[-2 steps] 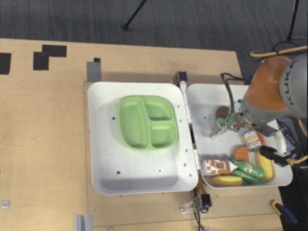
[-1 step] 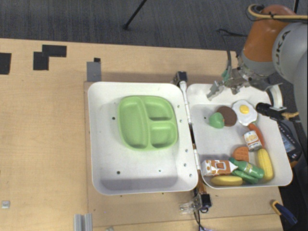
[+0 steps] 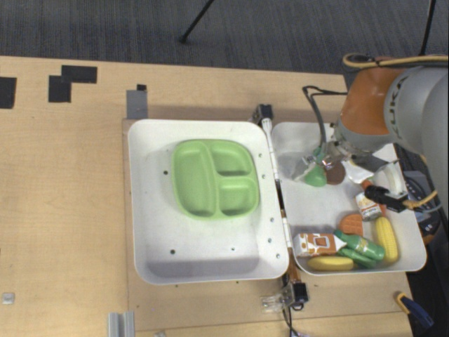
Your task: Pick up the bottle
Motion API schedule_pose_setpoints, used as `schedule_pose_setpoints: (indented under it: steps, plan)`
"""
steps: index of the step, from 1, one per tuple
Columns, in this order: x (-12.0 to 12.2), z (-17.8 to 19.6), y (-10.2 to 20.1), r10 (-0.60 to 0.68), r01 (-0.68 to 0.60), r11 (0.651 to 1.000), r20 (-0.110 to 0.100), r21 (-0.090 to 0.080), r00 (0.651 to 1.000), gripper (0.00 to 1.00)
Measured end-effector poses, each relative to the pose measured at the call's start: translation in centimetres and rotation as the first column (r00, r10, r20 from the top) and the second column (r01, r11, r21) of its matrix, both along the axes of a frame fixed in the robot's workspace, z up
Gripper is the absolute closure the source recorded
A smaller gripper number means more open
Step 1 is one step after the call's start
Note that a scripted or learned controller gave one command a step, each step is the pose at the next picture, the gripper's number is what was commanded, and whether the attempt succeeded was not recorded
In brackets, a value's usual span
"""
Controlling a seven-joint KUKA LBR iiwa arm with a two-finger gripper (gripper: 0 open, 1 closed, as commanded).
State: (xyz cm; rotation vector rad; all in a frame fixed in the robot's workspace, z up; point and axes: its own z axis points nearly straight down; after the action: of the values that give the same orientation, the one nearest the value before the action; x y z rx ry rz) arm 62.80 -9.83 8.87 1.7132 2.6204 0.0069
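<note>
A green bottle (image 3: pixel 365 250) lies on its side at the front of the right bin (image 3: pixel 295 142), between a yellow corn cob (image 3: pixel 386 239) and a banana (image 3: pixel 330 263). A small white bottle with an orange label (image 3: pixel 367 206) lies near the bin's right wall. My gripper (image 3: pixel 321 163) hangs low over the back of that bin, right above a green pear-like piece (image 3: pixel 315 177) and a brown piece (image 3: pixel 336 173). It is well away from both bottles. The wrist hides the gripper's tips.
A small orange-and-white carton (image 3: pixel 316 243) and an orange piece (image 3: pixel 352 224) also lie in the right bin. The left bin (image 3: pixel 151 251) holds a green divided plate (image 3: pixel 214 178). A black cable (image 3: pixel 319 107) runs by the arm.
</note>
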Motion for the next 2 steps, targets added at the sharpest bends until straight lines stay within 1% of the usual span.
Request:
schedule_pose_setpoints:
  steps: [1, 2]
  plan:
    - [0.27, 1.24, -0.05, 0.001, -0.001, 1.000, 0.010, -0.003, 1.000, 1.00]
    - [0.24, 1.22, -0.05, 0.001, -0.001, 1.000, 0.009, -0.003, 1.000, 0.00]
